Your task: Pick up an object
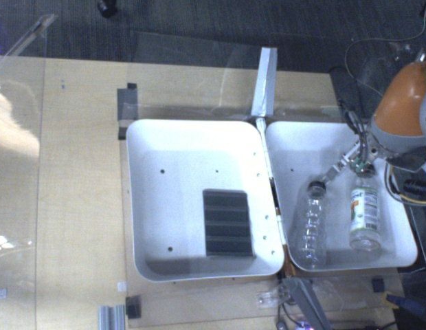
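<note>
2 clear plastic bottles lie on their sides in the right bin [405,256], the likeliest things to pick. 1 is an unlabelled bottle with a dark cap [313,220], near the divider between the bins. The other is a bottle with a white and green label [365,215], close to the outer wall. Both point roughly toward the bin's far wall, apart from each other.

The gripper [352,161] hangs low over the far end of that bin, between the 2 bottle necks, but how far it is parted I cannot tell, and nothing shows in its grasp.

The gap between the bottles gives some room to descend; the walls crowd each bottle's outer side. A black ribbed block [227,222] lies flat in the left bin [141,184], with open floor around it.
</note>
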`<state>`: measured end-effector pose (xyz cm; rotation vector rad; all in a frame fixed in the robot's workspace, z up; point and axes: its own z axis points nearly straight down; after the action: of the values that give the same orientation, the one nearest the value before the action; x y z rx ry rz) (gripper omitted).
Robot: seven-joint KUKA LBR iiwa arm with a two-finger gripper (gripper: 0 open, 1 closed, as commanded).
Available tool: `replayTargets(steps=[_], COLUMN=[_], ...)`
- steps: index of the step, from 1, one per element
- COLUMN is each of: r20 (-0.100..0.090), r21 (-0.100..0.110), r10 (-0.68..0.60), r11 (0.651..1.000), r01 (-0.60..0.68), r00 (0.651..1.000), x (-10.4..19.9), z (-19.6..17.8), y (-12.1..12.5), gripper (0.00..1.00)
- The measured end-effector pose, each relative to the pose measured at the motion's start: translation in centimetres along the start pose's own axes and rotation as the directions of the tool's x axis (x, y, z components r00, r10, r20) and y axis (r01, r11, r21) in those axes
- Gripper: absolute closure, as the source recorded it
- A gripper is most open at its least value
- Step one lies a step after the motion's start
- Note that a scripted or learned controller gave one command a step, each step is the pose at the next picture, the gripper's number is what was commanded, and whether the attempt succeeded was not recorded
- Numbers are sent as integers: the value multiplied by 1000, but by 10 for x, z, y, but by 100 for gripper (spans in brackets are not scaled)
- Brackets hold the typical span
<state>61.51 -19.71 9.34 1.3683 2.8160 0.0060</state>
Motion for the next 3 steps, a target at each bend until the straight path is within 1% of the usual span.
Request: replayTargets(steps=[1,2,3], r20=[-2,-4,-2], r21=[1,4,2], r10=[42,197,385], r11=[999,980,923], r01=[-42,-197,-385], r00=[999,980,923], x=[49,81,61], z=[6,-6,5], y=[84,29,45], gripper=[0,0,0])
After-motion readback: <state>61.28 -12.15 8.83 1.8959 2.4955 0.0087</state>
